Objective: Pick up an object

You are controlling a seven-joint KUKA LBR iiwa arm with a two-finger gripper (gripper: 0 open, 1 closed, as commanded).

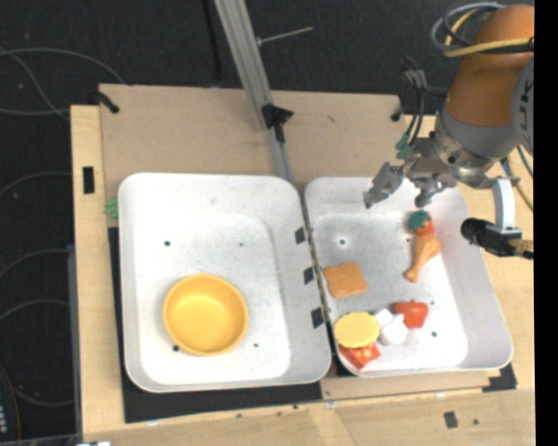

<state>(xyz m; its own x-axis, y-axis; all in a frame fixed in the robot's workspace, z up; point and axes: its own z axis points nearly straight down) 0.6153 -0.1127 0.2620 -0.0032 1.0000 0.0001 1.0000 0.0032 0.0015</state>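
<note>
Burger [356, 329]: nearest, right bin [465, 286], 6 o'clock corner.
Toast [345, 279]: just beyond, apart from neighbours.
Drumstick [422, 247]: 3 o'clock side, isolated; likeliest target.
Gripper [402, 190]: above 12 o'clock end, fingers spread, pinching nothing.
Advice: centre over drumstick, descend straight, straddle narrow shaft.

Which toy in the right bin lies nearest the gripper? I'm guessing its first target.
The drumstick, with a small green-and-orange piece at its top end, just below the gripper. The toast, burger and red piece lie farther down the bin.
</note>
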